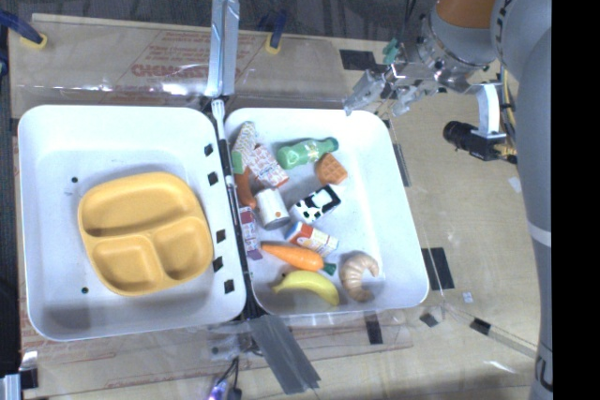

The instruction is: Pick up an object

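Arm [506,5]: you see it cut off by the top edge, above the right bin [398,201]
Gripper [370,94]: blurred beside that bin's far corner; finger state unreadable

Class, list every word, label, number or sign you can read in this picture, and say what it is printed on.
Nothing here can be read for certain.
Red print on the clear sheet behind the bins: too blurred to read.
Red and white packet in the right bin: print too small.
Green bottle: label unreadable.
Black and white carton: pattern, no legible words.
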Tool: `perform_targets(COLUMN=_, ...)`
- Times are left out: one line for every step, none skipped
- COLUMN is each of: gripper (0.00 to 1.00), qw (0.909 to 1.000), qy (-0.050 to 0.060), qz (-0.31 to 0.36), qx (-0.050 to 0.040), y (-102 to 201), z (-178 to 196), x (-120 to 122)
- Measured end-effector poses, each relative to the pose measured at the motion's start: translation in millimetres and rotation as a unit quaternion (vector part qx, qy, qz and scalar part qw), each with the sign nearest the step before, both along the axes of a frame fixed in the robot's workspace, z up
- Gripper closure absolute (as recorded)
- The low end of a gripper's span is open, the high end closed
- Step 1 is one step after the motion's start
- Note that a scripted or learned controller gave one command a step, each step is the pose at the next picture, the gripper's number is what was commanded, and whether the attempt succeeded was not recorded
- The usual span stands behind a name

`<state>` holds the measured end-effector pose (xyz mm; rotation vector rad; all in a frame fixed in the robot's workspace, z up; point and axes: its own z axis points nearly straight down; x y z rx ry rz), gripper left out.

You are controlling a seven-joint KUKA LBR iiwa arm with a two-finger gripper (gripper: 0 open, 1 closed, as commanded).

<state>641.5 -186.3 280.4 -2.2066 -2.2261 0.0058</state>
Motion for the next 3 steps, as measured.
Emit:
perform_targets(gripper=0.00, qw=0.9999, qy=-0.003, qz=-0.011, qx=-0.0016, y=17.4, z=-175.3, x=-13.6)
perform_targets(gripper=0.00, qw=0.9999, qy=-0.011, qz=-0.009, qx=-0.0027, y=-3.8, z=-180.6, x=-37.7)
perform_targets(gripper=1.00, qw=0.9999, qy=-0.010, qz=-0.008, qx=-0.0041, y=-5.3, z=-171.2, x=-37.3)
